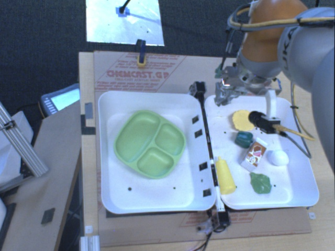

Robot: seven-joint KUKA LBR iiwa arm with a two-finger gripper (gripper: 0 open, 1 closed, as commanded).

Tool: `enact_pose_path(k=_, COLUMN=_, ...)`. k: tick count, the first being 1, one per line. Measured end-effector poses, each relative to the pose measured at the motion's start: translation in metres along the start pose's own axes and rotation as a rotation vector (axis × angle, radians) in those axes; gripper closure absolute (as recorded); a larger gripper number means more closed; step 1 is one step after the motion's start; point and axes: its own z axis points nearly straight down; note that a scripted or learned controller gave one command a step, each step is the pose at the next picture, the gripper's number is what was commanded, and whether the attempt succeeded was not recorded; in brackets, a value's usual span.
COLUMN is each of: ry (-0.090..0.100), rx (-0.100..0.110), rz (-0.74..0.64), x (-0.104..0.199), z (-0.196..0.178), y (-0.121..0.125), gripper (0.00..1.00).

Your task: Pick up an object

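Note:
My gripper hangs over the far left corner of the right bin, with nothing seen in it. Just right of it and nearer the camera lies a flat yellow disc. Below that sit a teal piece, a small red and white carton and a white ball. A green lumpy piece lies near the front. A yellow bottle-like piece rests along the bin's left wall.
The left bin bears a light green divided plate. A black clip strip runs along the wall between the bins. The grey arm with its orange band comes in from the upper right.

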Motion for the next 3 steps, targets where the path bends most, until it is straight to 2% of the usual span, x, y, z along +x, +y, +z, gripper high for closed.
enact_pose_path(k=1, ry=0.0, rx=0.002, rz=0.0, x=0.054, z=0.007, y=-0.017, gripper=1.0)
enact_pose_path(k=2, ry=0.0, rx=0.0, rz=0.0, x=0.109, z=0.001, y=-0.021, gripper=1.0)
enact_pose_path(k=3, ry=-0.001, rx=0.0, rz=0.006, x=0.106, z=0.001, y=-0.021, gripper=0.0)
